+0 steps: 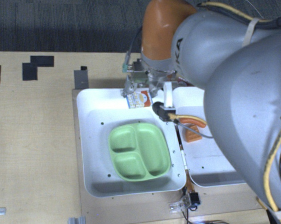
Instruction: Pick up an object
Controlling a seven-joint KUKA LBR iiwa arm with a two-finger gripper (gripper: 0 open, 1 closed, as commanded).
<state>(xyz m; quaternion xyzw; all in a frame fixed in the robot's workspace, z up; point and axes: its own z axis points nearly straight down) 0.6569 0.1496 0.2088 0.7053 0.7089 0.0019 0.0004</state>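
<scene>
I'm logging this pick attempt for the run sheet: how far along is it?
Done: the claw is down at the left bin's far edge, over a small printed packet. In hand: nothing visibly gripped. Left: closing on the packet and lifting it; the green divided tray lies untouched.

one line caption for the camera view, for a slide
KUKA arm's gripper over a small printed carton at the left bin's far edge, beside a green divided tray.

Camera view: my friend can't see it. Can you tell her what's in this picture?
A grey robot arm reaches its hand down over a small printed card at the back of the left white bin, which also holds a green divided plate. Orange pieces lie in the right bin.
</scene>
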